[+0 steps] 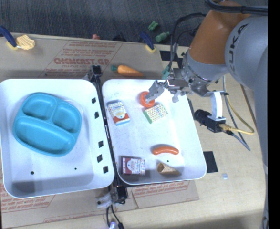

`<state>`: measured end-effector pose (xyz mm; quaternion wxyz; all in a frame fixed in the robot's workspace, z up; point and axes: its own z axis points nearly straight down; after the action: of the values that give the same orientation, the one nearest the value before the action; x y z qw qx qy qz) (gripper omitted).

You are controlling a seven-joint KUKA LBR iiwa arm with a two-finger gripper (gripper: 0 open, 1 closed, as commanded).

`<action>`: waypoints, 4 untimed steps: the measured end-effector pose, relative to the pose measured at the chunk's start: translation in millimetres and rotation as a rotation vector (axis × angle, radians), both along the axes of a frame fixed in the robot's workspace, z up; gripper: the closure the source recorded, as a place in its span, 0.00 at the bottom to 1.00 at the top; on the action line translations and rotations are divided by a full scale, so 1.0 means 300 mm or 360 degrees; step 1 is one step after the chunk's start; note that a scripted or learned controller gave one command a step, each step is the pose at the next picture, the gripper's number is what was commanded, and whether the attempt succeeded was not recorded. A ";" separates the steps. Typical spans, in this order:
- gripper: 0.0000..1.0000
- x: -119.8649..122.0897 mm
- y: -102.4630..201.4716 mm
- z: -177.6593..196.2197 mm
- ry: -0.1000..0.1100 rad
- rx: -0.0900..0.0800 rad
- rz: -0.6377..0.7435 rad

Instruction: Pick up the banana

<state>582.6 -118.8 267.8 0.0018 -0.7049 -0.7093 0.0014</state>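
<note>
My gripper (164, 94) hangs over the far part of the right bin (193, 142), open, with nothing between its fingers. Its left finger (154, 90) is right above an orange ring (146, 99). A checkered green-edged block (156, 112) lies just in front of the gripper. Nearer the front wall lie an orange sausage (165, 150) and a tan wedge (169, 168). A small yellow lump (25, 43) sits on the cardboard at the far left, outside both bins; I cannot tell what it is.
The right bin also holds a small white-and-orange box (118, 112) and a brown box (132, 165). A blue divided tray (47, 123) lies in the left bin (6, 142). A carrot (128, 70) rests behind the bins. Cables (235, 123) trail at the right.
</note>
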 end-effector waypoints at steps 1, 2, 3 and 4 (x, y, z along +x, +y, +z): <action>0.00 -0.206 0.254 -0.252 0.0004 0.0000 -0.0089; 0.00 0.023 0.236 -0.038 -0.0003 -0.0001 -0.0220; 0.00 -0.197 0.415 -0.257 0.0004 -0.0002 -0.0349; 0.00 -0.296 0.219 -0.077 -0.0001 -0.0002 -0.0480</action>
<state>493.8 -53.3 244.6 0.0014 -0.8034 -0.5954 0.0014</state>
